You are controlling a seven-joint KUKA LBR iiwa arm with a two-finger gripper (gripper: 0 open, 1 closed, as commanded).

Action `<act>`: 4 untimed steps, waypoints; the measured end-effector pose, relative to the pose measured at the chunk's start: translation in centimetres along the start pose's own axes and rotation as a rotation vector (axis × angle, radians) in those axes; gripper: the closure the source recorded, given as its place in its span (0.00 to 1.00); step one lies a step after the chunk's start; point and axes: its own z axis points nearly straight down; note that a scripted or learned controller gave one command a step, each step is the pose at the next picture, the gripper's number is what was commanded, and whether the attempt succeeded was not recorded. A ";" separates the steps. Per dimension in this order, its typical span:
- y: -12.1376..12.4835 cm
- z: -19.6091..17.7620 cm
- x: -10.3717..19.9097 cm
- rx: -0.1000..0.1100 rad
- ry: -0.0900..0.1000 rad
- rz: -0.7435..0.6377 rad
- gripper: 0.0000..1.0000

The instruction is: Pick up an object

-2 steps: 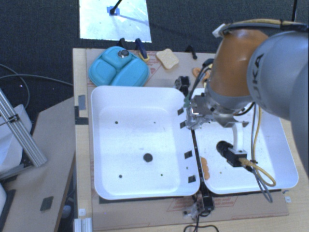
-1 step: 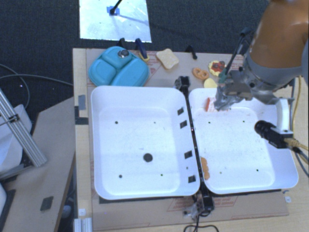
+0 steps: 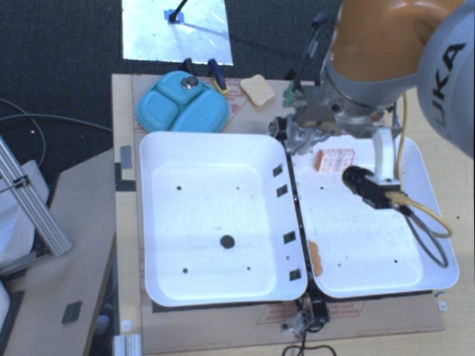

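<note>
My gripper (image 3: 295, 133) hangs over the far left corner of the right bin (image 3: 415, 273), close to the divider between the bins. Just to its right, a small orange and white box (image 3: 335, 159) lies on the right bin's floor, apart from the gripper. A small orange piece (image 3: 315, 257) rests against the right bin's left wall near the front. In the left bin (image 3: 159, 199) a small dark round object (image 3: 227, 241) lies near the middle front. The arm's wrist hides part of the right bin's far edge.
A blue compartment tray (image 3: 182, 104) and a tan sponge-like piece (image 3: 257, 90) sit on the bench behind the bins. A shiny sheet (image 3: 177, 19) lies further back. A black cylinder (image 3: 367, 186) with a yellow cable (image 3: 427, 221) hangs from the arm over the right bin.
</note>
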 end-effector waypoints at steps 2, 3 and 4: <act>0.6 25.4 7.7 0.018 -0.005 0.005 1.00; 0.6 1.6 13.7 -0.011 0.006 0.003 1.00; -3.5 -8.2 13.5 -0.006 0.004 0.005 1.00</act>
